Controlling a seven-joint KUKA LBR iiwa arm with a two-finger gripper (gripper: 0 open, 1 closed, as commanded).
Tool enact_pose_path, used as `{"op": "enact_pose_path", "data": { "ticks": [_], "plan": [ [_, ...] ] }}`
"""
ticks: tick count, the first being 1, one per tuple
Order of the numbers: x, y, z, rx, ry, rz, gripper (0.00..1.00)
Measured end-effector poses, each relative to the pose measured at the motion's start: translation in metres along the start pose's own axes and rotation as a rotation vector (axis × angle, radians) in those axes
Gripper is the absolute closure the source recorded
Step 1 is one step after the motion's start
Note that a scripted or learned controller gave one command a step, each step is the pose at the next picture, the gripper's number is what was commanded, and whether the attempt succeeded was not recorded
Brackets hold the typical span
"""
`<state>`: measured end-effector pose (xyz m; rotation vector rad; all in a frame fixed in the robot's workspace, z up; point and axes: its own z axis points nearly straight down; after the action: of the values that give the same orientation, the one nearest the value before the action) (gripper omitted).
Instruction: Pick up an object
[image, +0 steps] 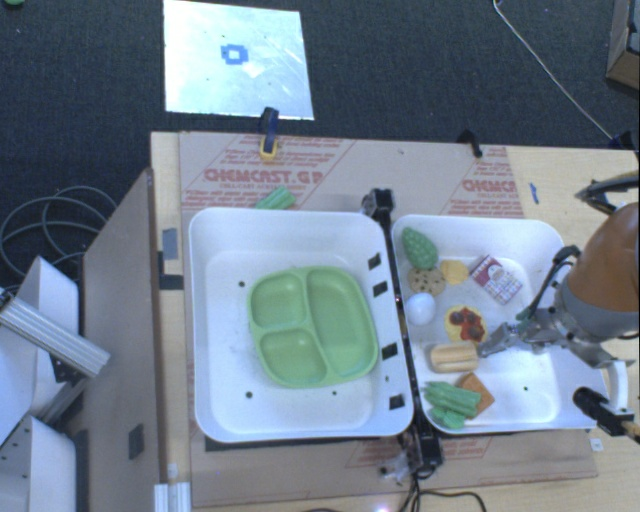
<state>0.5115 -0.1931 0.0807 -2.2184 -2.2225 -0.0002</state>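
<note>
Grey pincer (492, 345) low over right bin (545, 405), beside bread roll (453, 356).

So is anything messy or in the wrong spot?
Mostly tidy. One green thing lies on the bench behind the left bin, outside both bins. The other toy foods sit in the right bin, and the green tray lies flat.
</note>
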Motion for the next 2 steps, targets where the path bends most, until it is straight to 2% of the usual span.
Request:
{"op": "enact_pose_path", "data": {
  "ticks": [1,2],
  "plan": [
    [0.019,0.062,-0.007,-0.008,-0.003,-0.006,0.0],
    [0.076,0.102,-0.005,-0.006,-0.001,-0.008,0.0]
  ]
}}
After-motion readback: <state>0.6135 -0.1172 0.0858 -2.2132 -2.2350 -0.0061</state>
